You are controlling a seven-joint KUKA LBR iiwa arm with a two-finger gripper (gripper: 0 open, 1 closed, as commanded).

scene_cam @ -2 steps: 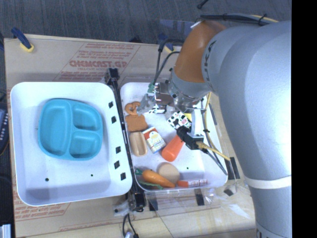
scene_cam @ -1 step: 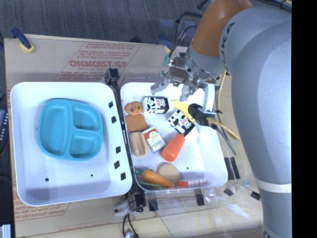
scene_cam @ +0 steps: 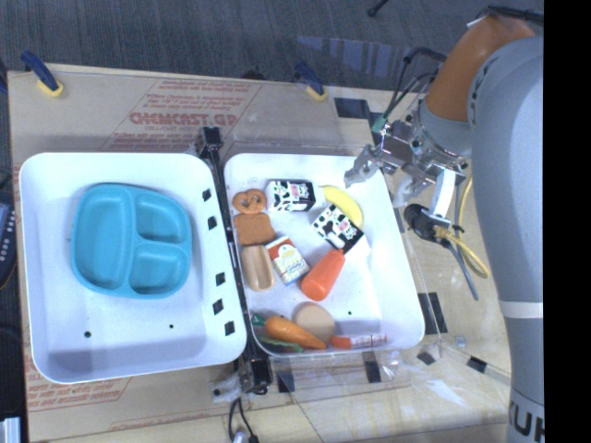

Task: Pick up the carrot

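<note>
— Camera view, the count?
— Two white bins on the tabletop (scene_cam: 120, 100), side by side. Left bin (scene_cam: 46, 340): one blue divided plate (scene_cam: 131, 240), nothing else to count. Right bin (scene_cam: 392, 293): one carrot (scene_cam: 294, 331), one banana (scene_cam: 342, 201), two black-and-white cow-print cartons (scene_cam: 291, 195) (scene_cam: 336, 227), one orange cone-shaped piece (scene_cam: 323, 275), one small colourful box (scene_cam: 288, 260), one pretzel-like piece (scene_cam: 247, 201), one slice of toast (scene_cam: 253, 229), one hot-dog bun (scene_cam: 257, 268), one round tan piece (scene_cam: 315, 319). One short red piece by the front wall, too small to name.
— And the carrot?
— Lying flat at the near-left corner of the right bin, green top toward the left wall, tip pointing right, just in front of the round tan piece and touching or nearly touching it.
— Against the gripper?
— Gripper (scene_cam: 362, 171) at the bin's far right corner, over the rim, beside the banana. Well apart from the carrot, diagonally across the bin.
— Fingers apart or together?
— Hard to say; cannot tell from this angle. Nothing seen between them.
</note>
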